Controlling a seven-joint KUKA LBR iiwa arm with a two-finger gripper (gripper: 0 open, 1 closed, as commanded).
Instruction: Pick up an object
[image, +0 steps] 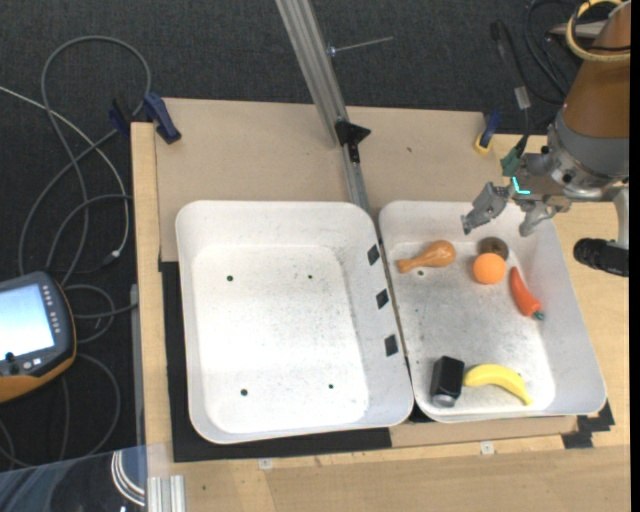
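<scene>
Overhead: gripper (508, 211) spread open, nothing between the fingers (484, 209), poised above the far end of the right bin (570, 330). Just below it, an orange ball (489, 269) beside a small dark round object (492, 246) (too small to identify). Left of the ball, a brown drumstick-shaped toy (428, 257); right of it, a carrot (524, 292). Near the bin's front edge, a banana (498, 381) next to a black block (446, 379). Alongside, the left bin (200, 240).
</scene>
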